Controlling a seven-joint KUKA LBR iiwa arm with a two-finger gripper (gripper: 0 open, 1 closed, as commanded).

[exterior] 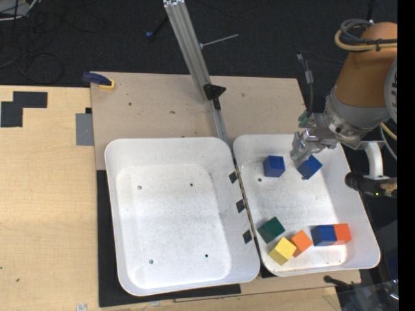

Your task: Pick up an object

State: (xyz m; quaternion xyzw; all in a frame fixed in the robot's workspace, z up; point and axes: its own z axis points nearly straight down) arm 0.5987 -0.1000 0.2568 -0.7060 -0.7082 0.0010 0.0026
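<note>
From my station I see the gripper (305,153) over the right bin (363,254), toward its one o'clock corner. A tilted blue cube (310,167) sits just under the fingertips, but whether it's pinched or only beneath them I cannot tell, nor how wide the jaws stand. Another blue cube (274,166) lies just beside it at nine o'clock. Down at the bin's six o'clock edge: green cube (271,229), yellow cube (283,249), orange cube (301,241), a blue-and-orange block (331,234)
</note>
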